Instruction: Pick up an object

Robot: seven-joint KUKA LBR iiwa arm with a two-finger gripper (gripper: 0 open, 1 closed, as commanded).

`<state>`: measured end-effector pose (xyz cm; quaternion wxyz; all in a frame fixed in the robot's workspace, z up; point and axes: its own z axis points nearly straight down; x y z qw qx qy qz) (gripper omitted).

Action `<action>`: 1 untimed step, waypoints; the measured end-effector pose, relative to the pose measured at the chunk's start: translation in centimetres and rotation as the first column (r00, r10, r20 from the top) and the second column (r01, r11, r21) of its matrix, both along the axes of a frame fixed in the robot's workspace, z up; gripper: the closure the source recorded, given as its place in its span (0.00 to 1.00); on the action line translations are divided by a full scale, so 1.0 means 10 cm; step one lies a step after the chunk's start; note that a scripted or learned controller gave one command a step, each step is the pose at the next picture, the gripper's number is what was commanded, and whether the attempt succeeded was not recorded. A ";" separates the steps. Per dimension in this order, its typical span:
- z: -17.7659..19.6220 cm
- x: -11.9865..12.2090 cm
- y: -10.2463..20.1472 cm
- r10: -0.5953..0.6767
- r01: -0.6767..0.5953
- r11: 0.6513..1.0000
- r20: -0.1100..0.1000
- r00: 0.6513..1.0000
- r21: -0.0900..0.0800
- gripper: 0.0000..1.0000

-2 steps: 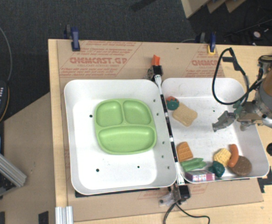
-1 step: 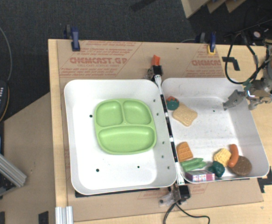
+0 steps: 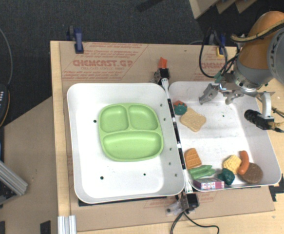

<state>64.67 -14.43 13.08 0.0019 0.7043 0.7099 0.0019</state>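
My gripper [image 3: 217, 96] hangs open over the back of the right bin [image 3: 229, 126], with nothing between its fingers [image 3: 207, 94]. A tan bread slice [image 3: 193, 119] lies just in front and to the left of it. Beside the slice, a small teal and red piece [image 3: 179, 107] sits against the bin's left wall. Along the front lie an orange waffle [image 3: 193, 157], a green pea pod [image 3: 201, 170], a purple box [image 3: 210, 184], a teal piece [image 3: 228, 178], yellow corn [image 3: 232, 163], a red sausage [image 3: 243, 160] and a brown patty [image 3: 253, 173].
The left bin [image 3: 83, 169] holds a green divided plate [image 3: 130, 130] near its middle. The bins' shared wall [image 3: 175, 130] runs between them. Bare white floor shows in the middle of the right bin. Blue clamps [image 3: 76, 39] grip the bench's back edge.
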 end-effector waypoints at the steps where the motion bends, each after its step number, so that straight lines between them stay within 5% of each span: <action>1: -0.47 -0.76 0.08 -0.012 0.012 1.000 -0.006 1.000 0.002 0.00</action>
